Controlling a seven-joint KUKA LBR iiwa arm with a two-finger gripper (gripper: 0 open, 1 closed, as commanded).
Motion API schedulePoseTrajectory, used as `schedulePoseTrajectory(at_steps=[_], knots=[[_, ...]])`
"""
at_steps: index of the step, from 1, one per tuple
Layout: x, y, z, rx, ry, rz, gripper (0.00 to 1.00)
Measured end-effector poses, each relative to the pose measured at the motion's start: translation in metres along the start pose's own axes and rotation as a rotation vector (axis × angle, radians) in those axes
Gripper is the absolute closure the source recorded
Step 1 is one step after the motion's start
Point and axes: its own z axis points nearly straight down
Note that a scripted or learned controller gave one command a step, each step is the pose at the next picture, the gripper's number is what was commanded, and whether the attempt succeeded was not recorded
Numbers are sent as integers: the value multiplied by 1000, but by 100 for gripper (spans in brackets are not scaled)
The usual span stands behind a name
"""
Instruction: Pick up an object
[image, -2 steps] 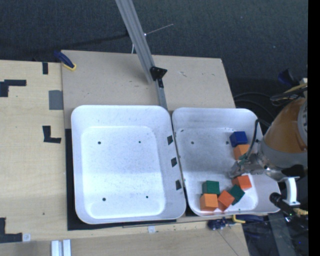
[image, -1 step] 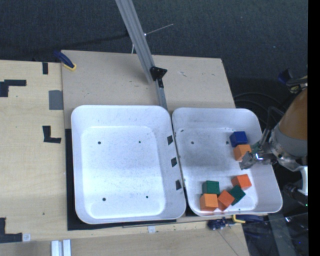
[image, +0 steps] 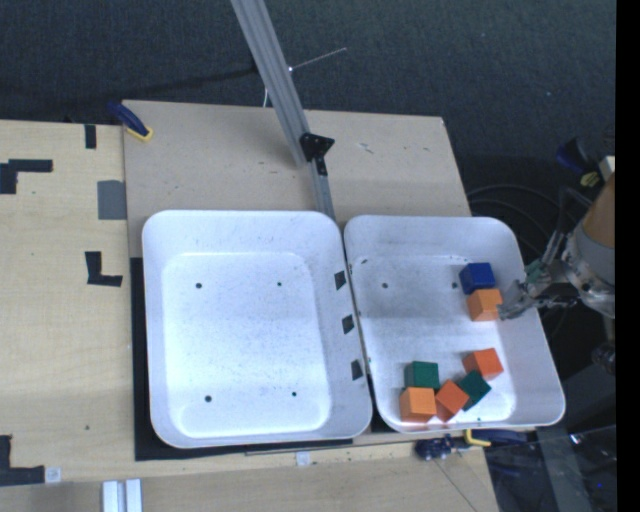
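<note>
A pale plywood desk (image: 230, 170) stands on dark blue-grey carpeted floor (image: 480, 60), which shows along the far side and at right. Black tape marks (image: 98, 268) and a grey patch (image: 111, 198) dot the desk's left part. A slanted grey metal pole (image: 278, 78) rises from a black bracket (image: 316, 147) at the far middle. Dark cables (image: 520, 200) lie on the floor at right

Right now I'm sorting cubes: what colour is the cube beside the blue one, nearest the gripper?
Orange cube, seen in the camera view.
</note>
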Motion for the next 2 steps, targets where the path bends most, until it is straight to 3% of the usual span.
schedulePoseTrajectory(at_steps=[1, 2], knots=[[2, 11, -56, -1, 0, -1, 100], [61, 5, -50, 6, 3, -4, 100]])
